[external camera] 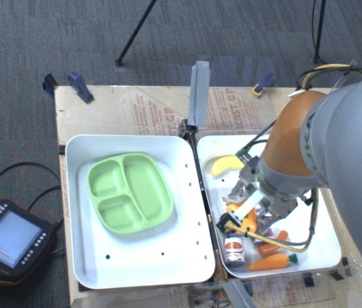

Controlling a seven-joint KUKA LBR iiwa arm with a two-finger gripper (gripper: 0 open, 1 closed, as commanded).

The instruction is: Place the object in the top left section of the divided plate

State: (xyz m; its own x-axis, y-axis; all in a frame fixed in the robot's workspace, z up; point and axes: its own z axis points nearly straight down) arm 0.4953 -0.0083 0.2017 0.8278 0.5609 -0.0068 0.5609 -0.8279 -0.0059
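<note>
The green plate [129, 192] at left is waiting with nothing in it; the gripper [244, 215] is reaching among toys lower right, grip unclear.

A single fixed camera looks down at a slant from above the cardboard-covered worktop [136, 111], far enough back to take in both shallow white plastic bins [78, 172], surrounding grey carpet [40, 31] and tripod legs.
</note>
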